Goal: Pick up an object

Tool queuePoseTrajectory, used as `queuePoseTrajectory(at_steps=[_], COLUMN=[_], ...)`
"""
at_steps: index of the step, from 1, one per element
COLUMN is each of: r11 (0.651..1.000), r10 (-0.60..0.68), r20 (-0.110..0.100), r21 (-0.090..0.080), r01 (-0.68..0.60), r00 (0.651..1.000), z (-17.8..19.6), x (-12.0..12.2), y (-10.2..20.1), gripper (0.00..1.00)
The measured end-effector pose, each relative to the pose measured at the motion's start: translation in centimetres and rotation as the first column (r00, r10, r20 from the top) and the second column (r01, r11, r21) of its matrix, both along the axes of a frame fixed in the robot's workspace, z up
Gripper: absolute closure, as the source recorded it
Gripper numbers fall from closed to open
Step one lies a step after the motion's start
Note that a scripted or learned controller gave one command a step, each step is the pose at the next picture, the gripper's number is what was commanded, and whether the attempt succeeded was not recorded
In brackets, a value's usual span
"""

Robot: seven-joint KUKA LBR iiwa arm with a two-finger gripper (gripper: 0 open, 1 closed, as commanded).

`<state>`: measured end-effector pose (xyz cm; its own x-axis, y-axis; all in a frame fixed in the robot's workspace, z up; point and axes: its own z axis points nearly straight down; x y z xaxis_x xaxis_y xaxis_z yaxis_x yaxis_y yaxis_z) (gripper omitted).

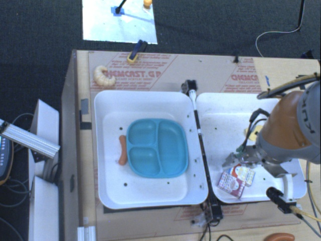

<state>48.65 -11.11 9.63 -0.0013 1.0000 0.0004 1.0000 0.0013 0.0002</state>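
A small white and red carton (235,180) lies flat in the right bin (220,119), close to its front wall. My gripper (242,157) hangs just above the carton's far edge, below the arm's orange band (282,122). A bit of a yellow object (249,132) peeks out from behind the arm further back in the same bin. In the left bin (113,109), an orange sausage-shaped piece (122,150) rests beside a blue divided plate (157,147).
A dark divider rail (198,134) runs between the two bins. On the cardboard behind the bins lie a pale ridged toy (104,76) and a blue and yellow tool (136,51). Cables trail at the right.
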Motion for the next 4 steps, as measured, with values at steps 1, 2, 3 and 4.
queuePoseTrajectory(at_steps=[1, 2, 3, 4], r11=[1.0, 1.0, 1.0, 1.0], r10=[0.001, 0.001, -0.001, -0.001], r20=[0.004, 0.003, 0.001, 0.0], r21=[0.0, 0.0, -0.001, 0.0], r01=[-0.001, -0.001, 0.001, 0.001], r00=[1.0, 1.0, 1.0, 1.0], z=[1.0, 1.0, 1.3, -1.2], x=[0.1, 0.1, 0.0, 0.0], y=[0.0, 0.0, -2.4, -2.0], gripper=[1.0, 0.0, 0.0, 0.0])
